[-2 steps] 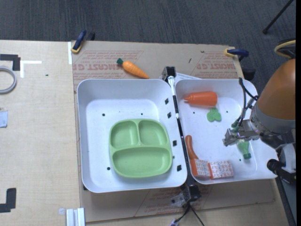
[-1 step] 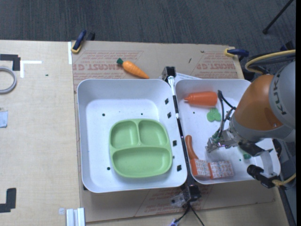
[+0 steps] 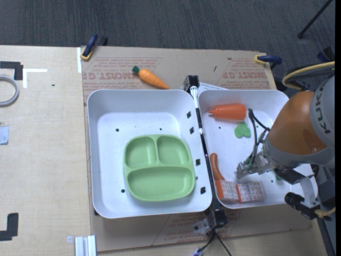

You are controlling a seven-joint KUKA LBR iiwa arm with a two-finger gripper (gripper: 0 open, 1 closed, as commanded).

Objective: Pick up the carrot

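Observation:
A small orange carrot (image 3: pixel 151 78) with a green top lies on the cardboard behind the left bin, outside both bins. In the right bin (image 3: pixel 277 101), a larger orange carrot-like piece (image 3: pixel 228 111) rests near the back wall, with a green leafy bit (image 3: pixel 242 130) just in front of it. My gripper (image 3: pixel 247 167) hangs low over the middle of the right bin, in front of and to the right of the orange piece and apart from it. I see nothing held in it.
A green divided plate (image 3: pixel 159 167) sits in the left bin (image 3: pixel 101 143). A reddish sausage (image 3: pixel 216 175) and a red-and-white packet (image 3: pixel 243 192) lie at the right bin's front, just left of and below the gripper. Clamps stand at the cardboard's back corners.

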